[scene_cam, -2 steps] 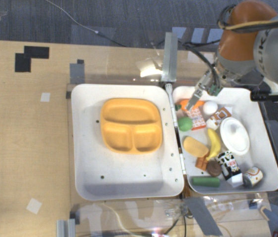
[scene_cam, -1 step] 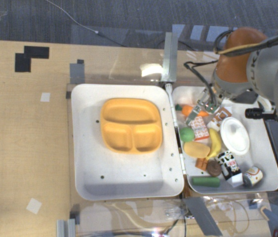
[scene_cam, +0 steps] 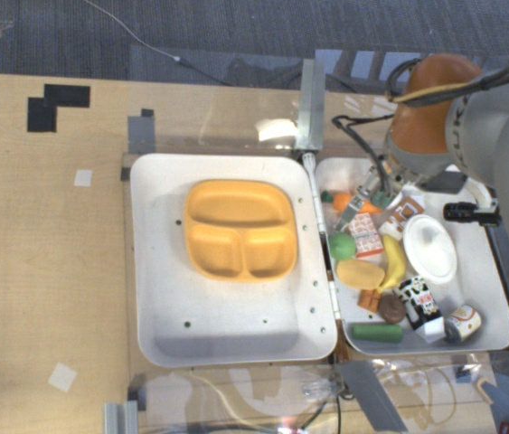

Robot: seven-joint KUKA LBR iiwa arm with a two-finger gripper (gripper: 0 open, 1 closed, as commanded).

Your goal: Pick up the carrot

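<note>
The right bin (scene_cam: 498, 328) holds a heap of toy food. A small orange piece that looks like the carrot (scene_cam: 371, 209) lies near the bin's back left, partly hidden under the gripper. My gripper (scene_cam: 368, 195) hangs low over that spot, reaching down from the grey arm with its orange band (scene_cam: 435, 107). Its tip is lost among the clutter, and I cannot make out whether anything is held.
Around the carrot lie a red-and-white carton (scene_cam: 365, 235), a green lime (scene_cam: 340, 245), a banana (scene_cam: 395, 262), a yellow lemon (scene_cam: 357, 273), a white bowl (scene_cam: 428, 247) and a green cucumber (scene_cam: 379, 332). The left bin (scene_cam: 159, 324) holds a yellow divided plate (scene_cam: 240, 229).
</note>
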